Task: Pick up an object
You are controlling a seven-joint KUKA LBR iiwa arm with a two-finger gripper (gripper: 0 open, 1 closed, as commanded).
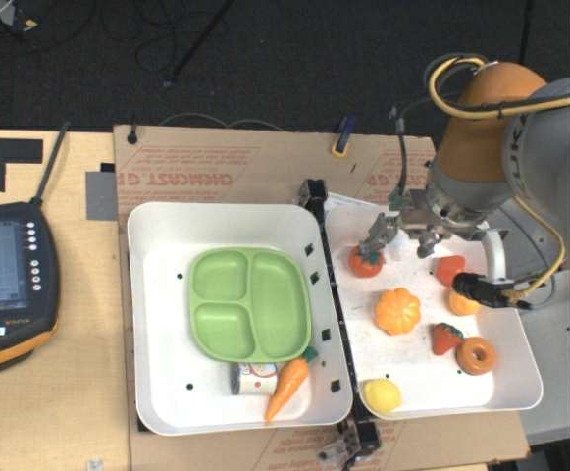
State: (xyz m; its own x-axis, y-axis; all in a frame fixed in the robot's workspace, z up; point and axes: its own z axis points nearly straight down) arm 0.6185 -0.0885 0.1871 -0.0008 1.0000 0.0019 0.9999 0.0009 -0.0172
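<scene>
Divided plate (250,302) in left bin (157,263), doughnut (476,355) in right bin (520,386)

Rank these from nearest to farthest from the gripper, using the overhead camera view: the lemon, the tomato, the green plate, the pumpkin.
Measured from the gripper in the right bin:
1. Tomato, just below its left finger.
2. Pumpkin, mid right bin.
3. Green plate, left bin.
4. Lemon, right bin's near corner.

Bench (78,400): cardboard sheet (226,160), two white bins (157,263), pendant (5,287).
</scene>
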